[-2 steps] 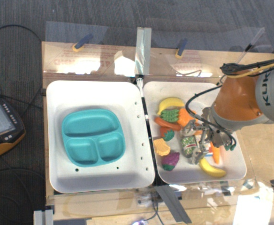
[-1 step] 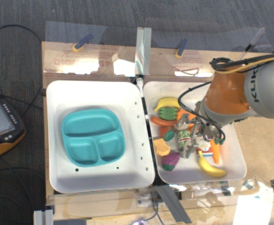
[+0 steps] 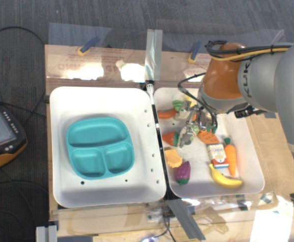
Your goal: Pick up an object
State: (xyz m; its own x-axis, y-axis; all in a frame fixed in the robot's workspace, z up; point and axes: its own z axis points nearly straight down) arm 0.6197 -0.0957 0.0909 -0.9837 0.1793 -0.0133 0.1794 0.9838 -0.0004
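Grey carpet surrounds a wooden bench (image 3: 61,59) that carries two shallow white bins side by side, and clock directions below are read on the picture with twelve at the top. Nearest the viewer, at the six o'clock end of the right bin (image 3: 252,178), a yellow banana (image 3: 225,178) lies along the wall, with a purple eggplant (image 3: 182,171) to its nine o'clock. Just beyond them come an orange slice-shaped piece (image 3: 173,158), a small carton (image 3: 217,154) and an orange carrot (image 3: 230,158) at the carton's three o'clock, touching or nearly touching it. Across the divider, the left bin (image 3: 61,185) holds a teal three-compartment tray (image 3: 100,146) lying flat near its middle. Farther up the right bin, the gripper (image 3: 186,135) hangs over a cluster of small toy food pieces, among them a red piece (image 3: 169,137) at its nine o'clock and an orange wedge (image 3: 207,135) at its three o'clock. Whether its claw is spread or pressed together cannot be told, nor whether anything is between it. At its twelve o'clock lie a green piece (image 3: 178,105) and an orange-red piece (image 3: 165,114) near the divider. Above these the arm's orange band (image 3: 222,79) and grey body (image 3: 273,82) reach in from three o'clock. Farthest to nine o'clock, on the carpet, sits a handheld pendant (image 3: 1,132) with a black cable.
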